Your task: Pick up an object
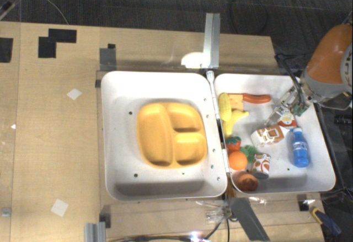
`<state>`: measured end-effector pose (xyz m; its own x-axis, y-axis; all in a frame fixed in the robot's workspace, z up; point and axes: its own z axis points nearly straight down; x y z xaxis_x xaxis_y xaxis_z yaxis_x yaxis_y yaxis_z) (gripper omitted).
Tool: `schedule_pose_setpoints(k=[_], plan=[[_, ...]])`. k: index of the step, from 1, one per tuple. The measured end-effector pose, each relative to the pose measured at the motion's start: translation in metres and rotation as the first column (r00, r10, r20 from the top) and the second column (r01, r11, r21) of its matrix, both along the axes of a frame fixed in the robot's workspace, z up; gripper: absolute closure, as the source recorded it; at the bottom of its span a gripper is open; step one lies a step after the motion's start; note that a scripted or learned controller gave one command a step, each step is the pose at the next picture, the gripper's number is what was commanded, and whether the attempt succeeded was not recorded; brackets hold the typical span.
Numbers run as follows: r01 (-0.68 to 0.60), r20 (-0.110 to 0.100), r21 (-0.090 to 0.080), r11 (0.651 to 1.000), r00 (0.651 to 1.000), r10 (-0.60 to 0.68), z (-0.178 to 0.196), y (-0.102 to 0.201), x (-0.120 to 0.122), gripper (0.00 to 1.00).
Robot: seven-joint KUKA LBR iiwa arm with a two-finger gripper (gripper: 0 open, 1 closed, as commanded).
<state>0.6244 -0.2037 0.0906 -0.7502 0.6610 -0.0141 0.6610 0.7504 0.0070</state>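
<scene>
The small orange-and-white packet (287, 120) lies in the right bin (320, 180), toward its far right part. The gripper (287, 107) sits directly above it at this slanted angle, its tip overlapping the packet's upper edge. Whether the two touch cannot be told, nor whether the gripper is clenched or released.

Just beside the packet, toward the bin's middle, lies a white-and-orange carton (268, 135), tilted. A blue bottle (299, 149) lies near the packet's other side, closer to the near wall. Toward the far wall a red sausage (257, 99) lies crosswise, touching a tan cracker (236, 101) and near a yellow corn cob (225, 108) along the left wall.

At the near left corner cluster a strawberry (234, 141), an orange (237, 160), a green piece (249, 151), a small can (262, 163) and a brown bowl (246, 181).

The arm (330, 64), with its orange band, reaches in from the right. The left bin (118, 125) holds a yellow divided tray (170, 134).
</scene>
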Motion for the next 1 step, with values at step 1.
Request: schedule_pose_setpoints(k=[1], plan=[[0.033, -0.004, 0.001, 0.999, 0.999, -0.033, -0.0016, -0.0031, -0.0883, 0.00]])
